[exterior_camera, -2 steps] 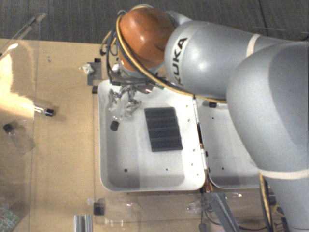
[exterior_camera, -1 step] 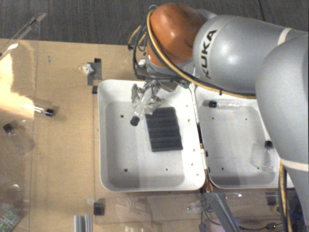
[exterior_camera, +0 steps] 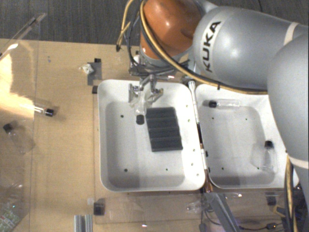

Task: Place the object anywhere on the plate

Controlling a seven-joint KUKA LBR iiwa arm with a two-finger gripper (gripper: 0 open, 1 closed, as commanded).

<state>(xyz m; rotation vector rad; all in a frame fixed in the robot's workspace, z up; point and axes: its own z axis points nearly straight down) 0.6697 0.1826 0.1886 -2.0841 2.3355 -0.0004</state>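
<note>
A dark ribbed plate (exterior_camera: 164, 128) lies flat in the left bin (exterior_camera: 111, 173), right of its middle. My gripper (exterior_camera: 144, 94) hangs over the bin's far part, just beyond the plate's far left corner. A clear vial (exterior_camera: 137, 105) sits between its fingers, slanting down, with its black cap (exterior_camera: 140, 120) at the low end, just left of the plate's edge. The vial's upper end is hidden by the fingers.
The right bin (exterior_camera: 241, 180) holds two more clear vials with black caps, one (exterior_camera: 224, 103) along the far wall and one (exterior_camera: 266, 156) near the right side. Loose vials (exterior_camera: 43, 111) lie on the bench at left. The arm's grey and orange body overhangs both bins' far edges.
</note>
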